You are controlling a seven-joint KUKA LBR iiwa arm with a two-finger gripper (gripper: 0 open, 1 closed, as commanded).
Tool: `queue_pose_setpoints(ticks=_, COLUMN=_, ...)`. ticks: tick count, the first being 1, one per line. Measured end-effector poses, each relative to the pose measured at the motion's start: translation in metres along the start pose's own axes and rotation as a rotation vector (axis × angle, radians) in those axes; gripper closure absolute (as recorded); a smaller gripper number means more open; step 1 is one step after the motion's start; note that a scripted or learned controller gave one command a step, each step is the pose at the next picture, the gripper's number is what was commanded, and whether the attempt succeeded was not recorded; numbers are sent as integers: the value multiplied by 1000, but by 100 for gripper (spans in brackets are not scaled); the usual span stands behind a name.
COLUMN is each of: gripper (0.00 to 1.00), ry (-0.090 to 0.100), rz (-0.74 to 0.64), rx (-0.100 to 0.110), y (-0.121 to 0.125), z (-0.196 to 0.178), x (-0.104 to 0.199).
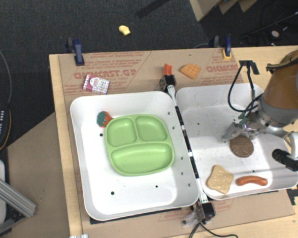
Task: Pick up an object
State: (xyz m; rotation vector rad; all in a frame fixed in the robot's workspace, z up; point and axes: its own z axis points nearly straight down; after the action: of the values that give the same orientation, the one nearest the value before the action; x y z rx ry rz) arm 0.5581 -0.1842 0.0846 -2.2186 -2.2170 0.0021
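Observation:
In the right bin, a round brown patty lies flat near the middle. My gripper hangs just over the patty's far edge, open, with its fingers spread to either side and nothing between them. The grey arm with its orange band comes in from the right. A slice of toast and a red sausage rest at the bin's front edge.
The left bin holds a green divided plate and a small red and green toy. On the bench behind the bins lie a cracker, a small pink packet and an orange clip. A black cable loops above the gripper.

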Motion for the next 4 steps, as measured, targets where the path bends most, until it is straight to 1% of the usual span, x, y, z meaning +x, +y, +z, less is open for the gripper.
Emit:
queue_pose_setpoints(ticks=1, gripper=0, ry=-8, rz=0, rx=-13, y=34, z=-74, x=-39)
queue_pose_setpoints(ticks=2, gripper=0, ry=0, rz=-4, rx=-1, y=4, z=-63, x=15)
queue_pose_setpoints(ticks=3, gripper=0, ry=-1, rz=2, rx=0, y=-31, z=-35, x=-1)
queue_pose_setpoints(ticks=4, gripper=0, ry=-2, rz=-1, rx=-2, y=-23, z=2, x=-1)
